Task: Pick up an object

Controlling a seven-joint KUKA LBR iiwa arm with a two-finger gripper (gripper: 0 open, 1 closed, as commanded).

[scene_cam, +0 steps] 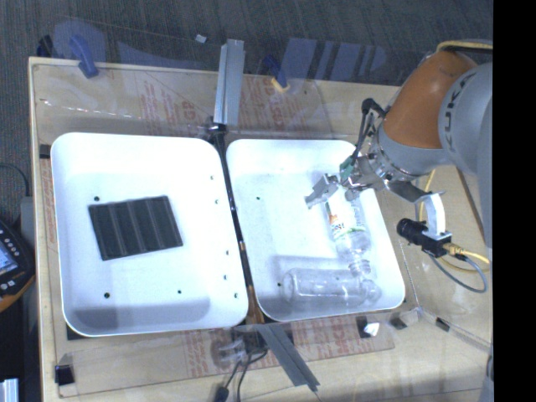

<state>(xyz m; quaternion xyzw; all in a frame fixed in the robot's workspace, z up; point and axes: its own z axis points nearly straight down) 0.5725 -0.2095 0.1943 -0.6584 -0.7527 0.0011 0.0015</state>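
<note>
My gripper (322, 191) hangs over the upper right part of the right bin (251, 224), at the far end of a small clear bottle (347, 231) with a white and red label. That bottle lies lengthwise, pointing toward the bin's front. A larger clear bottle (328, 285) lies crosswise along the front wall, its neck end close to the small bottle's base. In the left bin (67, 224) a black ridged rectangular pad (135, 226) lies flat near the middle. I see nothing held in the gripper.
A metal divider post (228, 82) stands behind the gap between the bins. The arm's orange band (423, 107) looms over the right bin's far right corner. Bare white floor lies in the right bin's left half.
</note>
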